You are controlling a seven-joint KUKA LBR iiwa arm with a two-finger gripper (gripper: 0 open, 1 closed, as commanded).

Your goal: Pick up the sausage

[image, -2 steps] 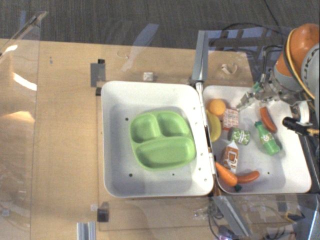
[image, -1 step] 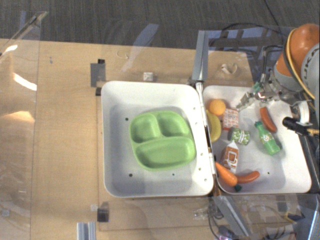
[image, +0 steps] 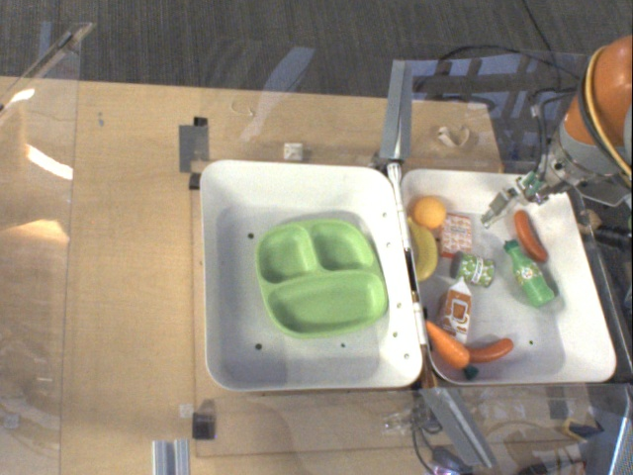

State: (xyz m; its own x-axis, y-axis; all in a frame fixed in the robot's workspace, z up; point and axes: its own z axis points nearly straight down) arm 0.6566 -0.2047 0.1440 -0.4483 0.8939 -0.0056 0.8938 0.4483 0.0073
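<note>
Over the right bin's (image: 593,364) two o'clock corner, the gripper (image: 514,198) hovers, fingers slightly parted, holding nothing. Just beside its tips, at four o'clock, lies the sausage (image: 530,237).

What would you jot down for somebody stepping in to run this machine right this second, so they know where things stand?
Gripper: hovering over the far part of the right bin, fingers apart, holding nothing.
Sausages: two in that bin. One sausage lies just by the gripper, beside the green bottle. The other sausage lies at the near side, next to the carrot.
Left bin: holds a green divided plate.
Done: nothing lifted yet.
Left: close on a sausage, likely the nearer one, and lift it.
</note>
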